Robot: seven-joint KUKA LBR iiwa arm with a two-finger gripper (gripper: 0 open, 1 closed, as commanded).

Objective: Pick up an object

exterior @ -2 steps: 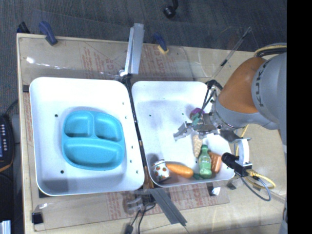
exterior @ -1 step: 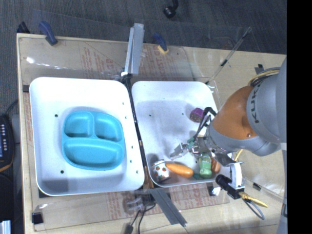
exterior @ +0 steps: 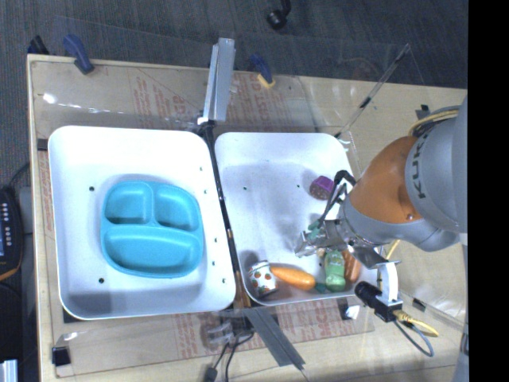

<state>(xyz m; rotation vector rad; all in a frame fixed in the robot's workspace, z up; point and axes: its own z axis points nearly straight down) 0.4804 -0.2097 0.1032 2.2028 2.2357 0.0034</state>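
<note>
We see the gripper (exterior: 318,237) low over the right bin (exterior: 262,165), near its right edge; whether it is open we cannot tell. Along that bin's near edge lie a carrot (exterior: 293,277), a ball (exterior: 262,278) and a green bottle (exterior: 335,270). The left bin (exterior: 71,213) holds a blue tray (exterior: 151,228).

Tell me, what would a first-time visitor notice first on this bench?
Probably the bright blue divided tray, alone in the left white bin. Next, the grey arm with its orange band reaching in from the right, its gripper low over the right bin. There small toys cluster along the near edge: an orange carrot, a green piece and a purple one.
</note>
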